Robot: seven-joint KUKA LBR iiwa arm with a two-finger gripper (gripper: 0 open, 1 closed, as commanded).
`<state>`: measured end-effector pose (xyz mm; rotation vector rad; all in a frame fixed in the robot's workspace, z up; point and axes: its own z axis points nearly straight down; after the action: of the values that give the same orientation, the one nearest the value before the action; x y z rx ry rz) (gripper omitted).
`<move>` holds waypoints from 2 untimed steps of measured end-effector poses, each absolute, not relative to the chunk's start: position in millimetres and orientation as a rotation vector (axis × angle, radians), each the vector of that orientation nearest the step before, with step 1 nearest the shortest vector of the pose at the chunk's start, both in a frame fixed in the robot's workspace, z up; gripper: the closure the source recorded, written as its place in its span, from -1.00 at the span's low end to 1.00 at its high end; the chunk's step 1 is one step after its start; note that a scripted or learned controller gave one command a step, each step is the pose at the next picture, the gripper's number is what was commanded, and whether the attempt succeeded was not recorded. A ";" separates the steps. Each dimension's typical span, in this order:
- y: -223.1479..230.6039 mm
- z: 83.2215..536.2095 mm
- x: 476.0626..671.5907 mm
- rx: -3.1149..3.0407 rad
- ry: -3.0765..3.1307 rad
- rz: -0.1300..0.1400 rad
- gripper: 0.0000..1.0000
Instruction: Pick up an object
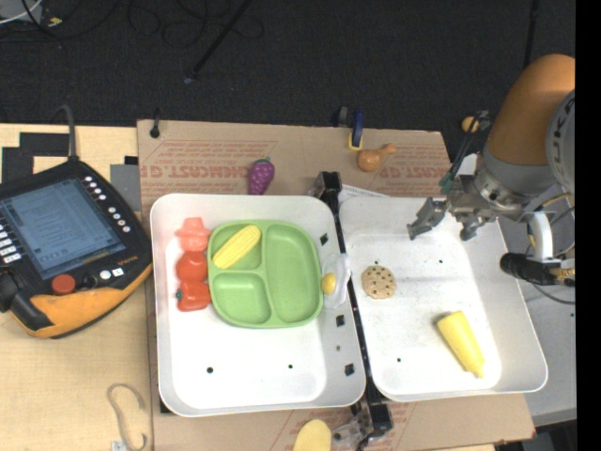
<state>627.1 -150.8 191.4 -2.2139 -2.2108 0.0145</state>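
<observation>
A teach pendant (66,242) with a lit screen lies on the bench to the left of the left bin (246,388). Inside that bin, a red toy figure (192,266) touches the left edge of a green divided plate (272,285), which carries a yellow corn cob (235,245) in its upper-left compartment. A purple grape bunch (261,175) sits on cardboard just behind the left bin. To its right, the second bin (512,369) holds a round cookie (378,281) and a yellow cone-shaped toy (462,342). The gripper (443,220) hangs above the second bin's far end with fingers spread wide, gripping nothing.
</observation>
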 end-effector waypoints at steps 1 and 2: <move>-151.2 200.5 630.1 -2.221 -2.222 0.001 -1.00; -147.7 149.6 640.4 -2.212 -2.226 0.004 -1.00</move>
<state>640.4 -147.7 149.6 -2.2118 -2.2260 0.0038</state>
